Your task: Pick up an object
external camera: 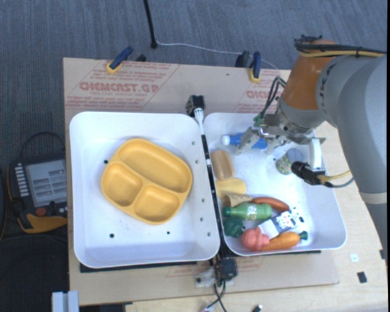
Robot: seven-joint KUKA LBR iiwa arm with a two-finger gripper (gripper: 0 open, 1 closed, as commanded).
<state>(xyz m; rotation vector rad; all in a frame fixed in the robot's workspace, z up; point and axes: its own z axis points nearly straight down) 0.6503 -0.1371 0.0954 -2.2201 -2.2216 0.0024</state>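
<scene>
My gripper (281,149) hangs low over the back of the right bin (335,229), its two fingers spread apart and nothing seen between them. A blue and white item (236,140) lies just beside the left finger (249,138). A small greenish round thing (284,166) sits right under the gripper, toward the front. Further forward lie a tan bun (222,164), a yellow wedge (231,187), a green bottle (247,211), a red-orange pepper (272,203), a white box (283,223), a red fruit (253,239) and a carrot (283,241).
The left bin (91,233) holds a yellow divided plate (147,180). The bins share a dark middle rim (208,174). The arm's orange band (303,83) and grey body (361,122) hang over the right bin's back right corner. Clamps hold the cardboard bench top (120,86).
</scene>
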